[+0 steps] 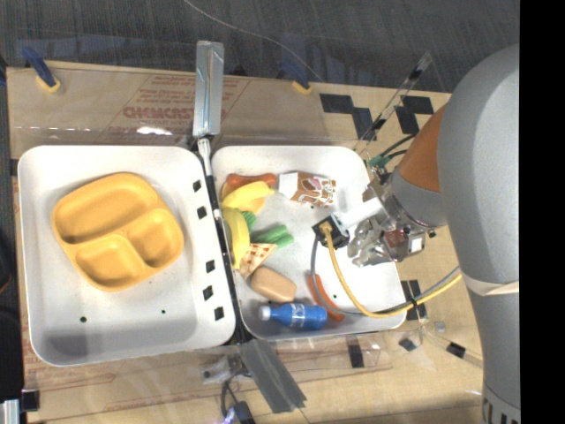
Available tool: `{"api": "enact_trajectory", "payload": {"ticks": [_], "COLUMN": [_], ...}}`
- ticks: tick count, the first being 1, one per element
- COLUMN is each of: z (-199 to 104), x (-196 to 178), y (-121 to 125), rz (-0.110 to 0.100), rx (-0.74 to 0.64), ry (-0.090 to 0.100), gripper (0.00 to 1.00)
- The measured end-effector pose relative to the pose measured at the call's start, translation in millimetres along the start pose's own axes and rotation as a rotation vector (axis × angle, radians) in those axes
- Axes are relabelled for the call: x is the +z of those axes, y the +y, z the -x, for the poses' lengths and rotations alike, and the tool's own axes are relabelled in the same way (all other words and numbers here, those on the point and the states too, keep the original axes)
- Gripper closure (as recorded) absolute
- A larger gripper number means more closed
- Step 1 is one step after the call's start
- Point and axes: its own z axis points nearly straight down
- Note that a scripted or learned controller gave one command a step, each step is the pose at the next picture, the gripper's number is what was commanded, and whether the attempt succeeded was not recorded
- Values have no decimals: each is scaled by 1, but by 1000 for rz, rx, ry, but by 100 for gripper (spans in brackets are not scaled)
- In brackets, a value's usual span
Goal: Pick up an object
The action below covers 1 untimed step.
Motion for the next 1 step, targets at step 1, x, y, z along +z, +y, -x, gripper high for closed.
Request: {"api": "enact_trajectory", "payload": {"ticks": [1], "z": [0], "x": [38], "y": [-28], "rz": [-3], "rx": [6], "ry": [-4], "gripper": [100]}}
